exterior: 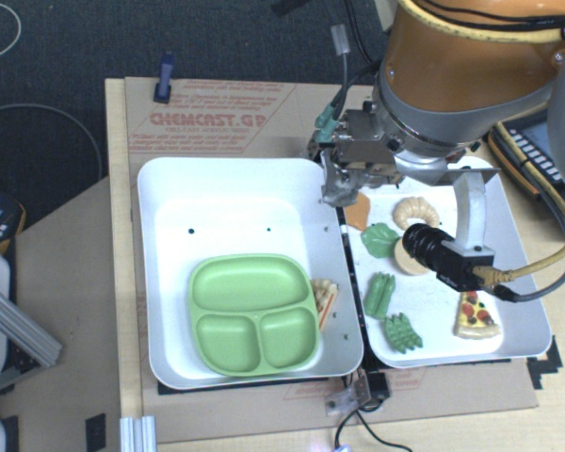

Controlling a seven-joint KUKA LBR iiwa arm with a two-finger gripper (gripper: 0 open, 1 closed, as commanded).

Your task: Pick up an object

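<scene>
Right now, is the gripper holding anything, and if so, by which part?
It cannot be told. The gripper sits at the right bin's top-left corner, just above an orange piece, but no object is visibly held.

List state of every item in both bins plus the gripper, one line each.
green divided plate: flat in left bin, compartments bare
fries piece: beside plate's right rim
orange piece: right bin, under the gripper
gripper: low over the bins' shared edge, grip unclear
lettuce leaf: flat
croissant: partly hidden
green beans: lying flat
green sprig: lying flat
pizza slice: flat
</scene>
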